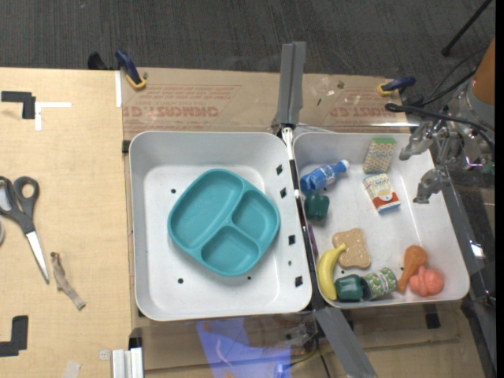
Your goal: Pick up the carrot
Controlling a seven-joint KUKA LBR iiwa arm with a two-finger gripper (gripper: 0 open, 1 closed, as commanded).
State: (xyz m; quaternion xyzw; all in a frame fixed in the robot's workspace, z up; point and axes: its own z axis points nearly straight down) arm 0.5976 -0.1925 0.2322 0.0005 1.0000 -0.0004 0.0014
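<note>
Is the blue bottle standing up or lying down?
Lying down. The blue bottle rests on its side on the right bin floor, its white cap pointing toward the far right, beside the dark green pepper.

I see the bench carrying two white bins, with scissors lying at its left edge.

Both bins are white. The divided plate at the centre of the left one is teal. In the right bin, the bottle at 10 o'clock is blue with a white cap, the banana at 7 o'clock yellow, the carrot at 5 o'clock orange, and the toast tan. The scissors have grey handles.
</note>
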